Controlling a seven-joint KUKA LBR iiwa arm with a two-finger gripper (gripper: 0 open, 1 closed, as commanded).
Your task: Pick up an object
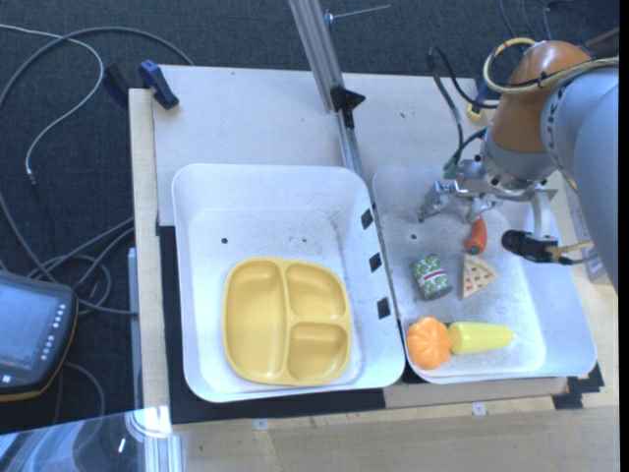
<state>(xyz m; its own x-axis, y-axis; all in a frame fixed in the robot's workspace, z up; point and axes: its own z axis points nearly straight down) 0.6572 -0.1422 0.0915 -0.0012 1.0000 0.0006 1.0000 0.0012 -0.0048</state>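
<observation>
- A pale bench [256, 116] stands on dark carpet strewn with black cables, and it bears two shallow white bins side by side.
- The left white bin [197, 195] holds a yellow plastic tray with three compartments [287, 320], lying flat toward the near side.
- The right white bin [560, 313] holds the small objects: a small orange carrot toy [477, 235], a tan wedge-shaped pizza slice toy [478, 277], a green and white patterned can [430, 276], an orange pumpkin-like toy [428, 342] and a yellow corn-like piece [481, 337].
- The pumpkin-like toy and the corn-like piece lie touching at the near edge; the can and the pizza slice sit just beside each other in the middle.
- The grey arm with the orange band [531, 87] reaches in from the right, over the far part of the right bin.
- The two-finger gripper [454, 200] hangs just far-left of the carrot toy; I cannot tell whether it is open or closed, and nothing visible sits in it.
- A slanted metal rail [319, 37] crosses the far side of the bench.
</observation>
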